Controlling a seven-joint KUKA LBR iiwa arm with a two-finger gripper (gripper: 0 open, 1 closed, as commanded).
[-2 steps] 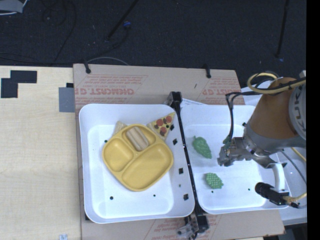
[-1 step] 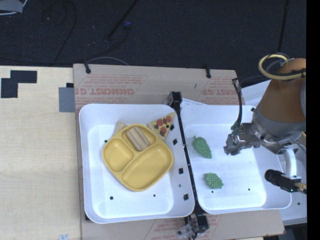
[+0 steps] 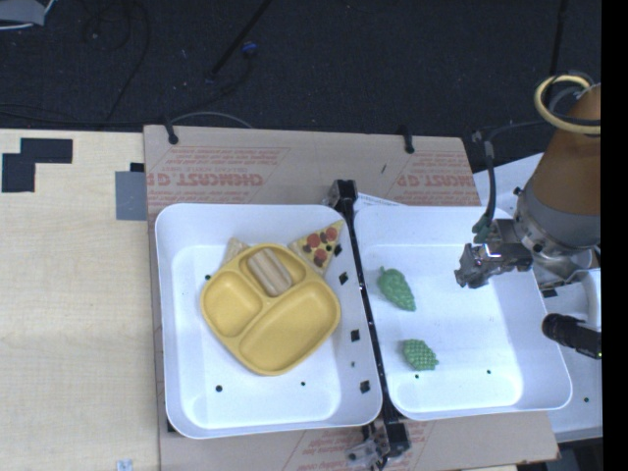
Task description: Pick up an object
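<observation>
Bumpy green lumps (image 3: 395, 288) – 2, perhaps rubbery.

Two shallow white plastic bins, left (image 3: 186, 263) and right (image 3: 510, 361): smooth, slightly glossy walls. Yellow divided plastic plate (image 3: 285, 327): smooth, satin sheen. Two green bumpy toy fruit clusters, upper (image 3: 395, 288) and lower (image 3: 419, 353): knobbly, matt surface. Brown cardboard sheet (image 3: 294, 170) under bins: matt, printed red lettering. Pale wood-grain worktop (image 3: 69, 292): flat, matt. Dark metal tool (image 3: 474, 266): dull grey finish. Orange arm band (image 3: 574, 170): smooth, low gloss.
</observation>
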